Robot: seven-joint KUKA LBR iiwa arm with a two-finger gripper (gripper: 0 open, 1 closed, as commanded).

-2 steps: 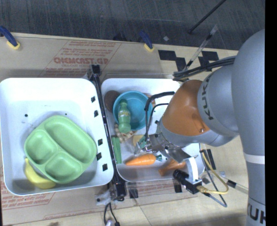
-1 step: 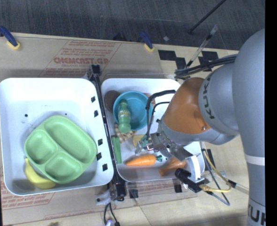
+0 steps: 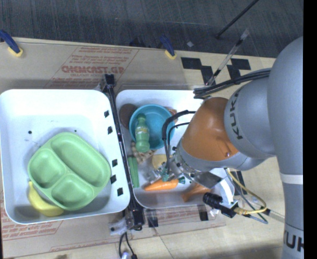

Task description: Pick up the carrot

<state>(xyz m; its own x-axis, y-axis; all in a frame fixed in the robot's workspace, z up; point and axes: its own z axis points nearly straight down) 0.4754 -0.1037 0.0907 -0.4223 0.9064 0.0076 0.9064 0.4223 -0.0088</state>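
The carrot (image 3: pixel 161 186) lies near the front wall of the right bin (image 3: pixel 147 201), its long axis running roughly left to right, the pointed end toward the left. The gripper (image 3: pixel 172 171) hangs just above and slightly right of the carrot's thicker end, close to it. Whether it has hold of anything cannot be told. A blue bowl (image 3: pixel 158 120) with a green bottle (image 3: pixel 142 134) sits farther back.
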